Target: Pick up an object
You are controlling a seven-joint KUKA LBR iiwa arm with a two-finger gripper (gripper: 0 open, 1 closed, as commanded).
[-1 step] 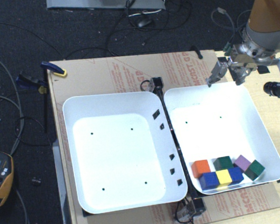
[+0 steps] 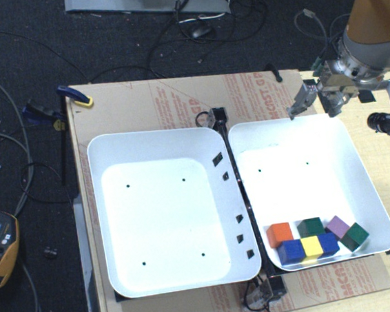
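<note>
Several small blocks lie bunched along the near edge of the right bin (image 2: 363, 169): an orange block (image 2: 280, 233), a blue block (image 2: 291, 251), a yellow block (image 2: 311, 247), a second blue block (image 2: 327, 242), a dark green block (image 2: 310, 227), a purple block (image 2: 337, 226) and another green block (image 2: 354, 236). My gripper (image 2: 317, 101) hangs above the far right corner of that bin, well away from the blocks. It stands open with nothing between its fingers.
The left bin (image 2: 109, 195) sits beside the right one on a cardboard sheet (image 2: 168, 99). Black clips line the seam between the bins. Cables and a yellow-handled tool (image 2: 76, 96) lie beyond the bench's far left corner.
</note>
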